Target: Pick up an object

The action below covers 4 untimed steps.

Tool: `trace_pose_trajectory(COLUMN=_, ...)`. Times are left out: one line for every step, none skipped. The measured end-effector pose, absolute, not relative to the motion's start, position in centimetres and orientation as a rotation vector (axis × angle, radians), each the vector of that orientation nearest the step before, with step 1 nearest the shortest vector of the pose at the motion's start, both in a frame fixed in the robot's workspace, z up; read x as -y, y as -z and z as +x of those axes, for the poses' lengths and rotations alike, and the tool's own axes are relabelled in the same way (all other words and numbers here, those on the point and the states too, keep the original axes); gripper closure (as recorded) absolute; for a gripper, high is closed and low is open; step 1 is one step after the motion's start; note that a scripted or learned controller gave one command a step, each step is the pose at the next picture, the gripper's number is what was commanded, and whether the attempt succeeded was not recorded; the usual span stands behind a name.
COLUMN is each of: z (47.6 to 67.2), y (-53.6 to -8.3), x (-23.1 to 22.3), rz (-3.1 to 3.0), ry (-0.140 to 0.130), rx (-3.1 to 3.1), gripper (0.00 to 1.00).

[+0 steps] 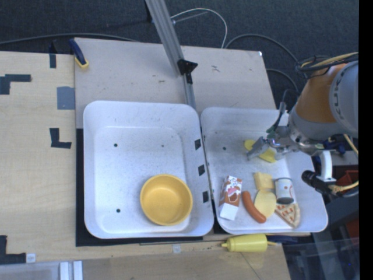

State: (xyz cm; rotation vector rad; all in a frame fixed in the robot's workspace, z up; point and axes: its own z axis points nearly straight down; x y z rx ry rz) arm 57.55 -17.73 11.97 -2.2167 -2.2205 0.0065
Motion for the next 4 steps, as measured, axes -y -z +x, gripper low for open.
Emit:
trace_pose_trajectory(z=57.6, y=-8.8, x=17.7, rz=-2.219, ry=-0.003, rx=2.225, gripper=0.0)
trace_pose_trajectory(z=57.6, y=-9.8, x=17.6, rz=-2.217, ry=-0.002, rx=2.225, gripper=1.0)
trace_pose_trajectory(z=56.8, y=-15.6, x=17.8, rz=-2.223, ry=0.002, rx=2.224, gripper=1.0)
trace_pose_trajectory(z=56.0, y=-21.4, x=18.2, rz=-2.223, ry=0.003, rx=2.226, gripper=1.0)
